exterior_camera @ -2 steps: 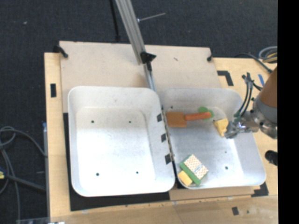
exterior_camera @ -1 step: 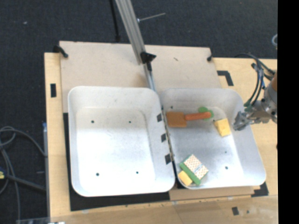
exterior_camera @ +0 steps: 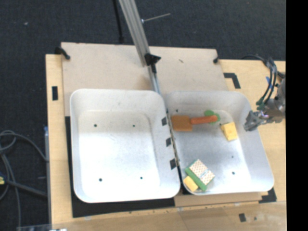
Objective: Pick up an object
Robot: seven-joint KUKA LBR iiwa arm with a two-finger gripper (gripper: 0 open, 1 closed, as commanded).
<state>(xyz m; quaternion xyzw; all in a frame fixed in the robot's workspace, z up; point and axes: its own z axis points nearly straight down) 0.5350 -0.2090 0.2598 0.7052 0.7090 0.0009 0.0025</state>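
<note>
Cables [exterior_camera: 14,148] lie on the dark floor at the far left, beside the wooden tabletop [exterior_camera: 55,129]. On the tabletop, a tan board [exterior_camera: 106,66] sits behind two shallow white bins placed side by side and touching along their inner walls. An aluminium rail [exterior_camera: 132,20] slants down from the top and ends near the seam between the bins.

The left bin [exterior_camera: 77,105] shows a bare white floor with a few small dark dots.

The right bin [exterior_camera: 250,177] holds all the loose things. Near its back left lies a brown block [exterior_camera: 180,123], with an orange stick-shaped piece [exterior_camera: 204,120] reaching out from it to the right; a small green piece [exterior_camera: 211,113] touches the far end of that stick. Just to the right, apart from them, rests a yellow block [exterior_camera: 229,131], tilted. At the front of the bin, near the dividing wall, a small patterned box [exterior_camera: 201,172] lies against a yellow and green piece [exterior_camera: 192,184].

At the right edge, the claw [exterior_camera: 252,121] hangs over the right bin's right rim, near the yellow block but not touching it. Whether it is spread or pressed together, I cannot tell; nothing is visibly caught in it. Wires [exterior_camera: 272,81] trail above it.
</note>
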